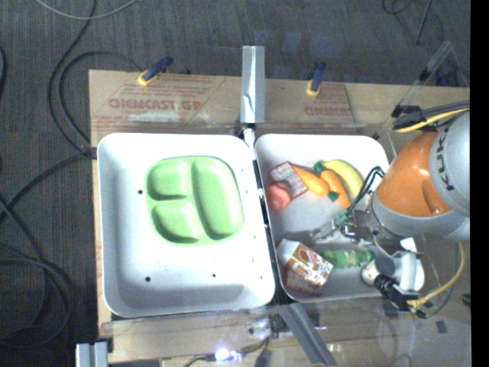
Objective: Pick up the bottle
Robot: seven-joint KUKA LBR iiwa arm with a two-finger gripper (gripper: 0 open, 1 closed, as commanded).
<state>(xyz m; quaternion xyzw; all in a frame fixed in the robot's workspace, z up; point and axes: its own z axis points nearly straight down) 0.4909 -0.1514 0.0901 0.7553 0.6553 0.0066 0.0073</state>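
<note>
Overhead, the counter appears as a brownish board with printed lettering, set on dark carpeted floor where several cables trail about. Two clamps, each blue with a yellow tip, grip the far edge of the board, and a metal bracket stands between them, above the seam of the bins. Two shallow white bins sit side by side and touch along their inner edges. The left bin carries one green divided tray with three compartments. The right bin holds a cluster at its far side: one banana, one orange carrot-like piece, one reddish rounded item and one small printed packet. Nearer the front lie one brown-and-white printed packet and, just beside it, the bottle, greenish and lying on its side. The arm, grey with its orange band, hangs over the right side of that bin. The gripper sits low, right above the bottle; whether it touches or pinches anything cannot be told, nor how wide it stands.
</note>
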